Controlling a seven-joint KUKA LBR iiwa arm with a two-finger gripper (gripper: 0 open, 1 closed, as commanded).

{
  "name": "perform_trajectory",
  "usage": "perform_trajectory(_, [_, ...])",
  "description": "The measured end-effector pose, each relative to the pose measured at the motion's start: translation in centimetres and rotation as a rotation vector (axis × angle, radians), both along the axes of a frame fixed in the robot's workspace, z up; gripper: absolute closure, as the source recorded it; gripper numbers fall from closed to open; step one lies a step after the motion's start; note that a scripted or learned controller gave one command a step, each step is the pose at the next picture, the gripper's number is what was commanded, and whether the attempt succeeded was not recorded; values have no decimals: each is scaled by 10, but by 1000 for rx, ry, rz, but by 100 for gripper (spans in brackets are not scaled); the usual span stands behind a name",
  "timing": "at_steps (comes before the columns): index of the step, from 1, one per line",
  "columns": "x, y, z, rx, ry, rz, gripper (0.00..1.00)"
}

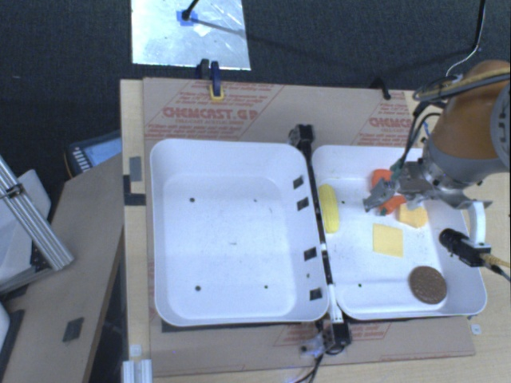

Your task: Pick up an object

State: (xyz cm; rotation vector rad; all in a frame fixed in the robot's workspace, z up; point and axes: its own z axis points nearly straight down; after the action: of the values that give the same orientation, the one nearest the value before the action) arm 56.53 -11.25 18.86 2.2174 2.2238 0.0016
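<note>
Poised over the orange piece (389, 191) near the right bin's (463, 303) far edge, the gripper (382, 196), its jaws' spread impossible to tell, must descend squarely onto it.

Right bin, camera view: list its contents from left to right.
Yellow corn → yellow square → brown disc. The orange piece and the second yellow piece under the gripper overlap those in left-right position, so they are left out.

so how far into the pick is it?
Done: the arm has reached the right white bin, with the gripper low by the small orange piece. In hand: nothing visibly held. Left: grasp and lift. The yellow corn-like piece, flat yellow square and brown disc lie untouched.
</note>
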Motion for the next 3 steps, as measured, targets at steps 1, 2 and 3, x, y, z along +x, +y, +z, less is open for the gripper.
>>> perform_trajectory(1, [47, -1, 120, -3, -16, 4, 0])
perform_trajectory(2, [61, 43, 225, 0, -15, 7, 0])
perform_trajectory(3, [34, 53, 323, 0, -13, 4, 0])
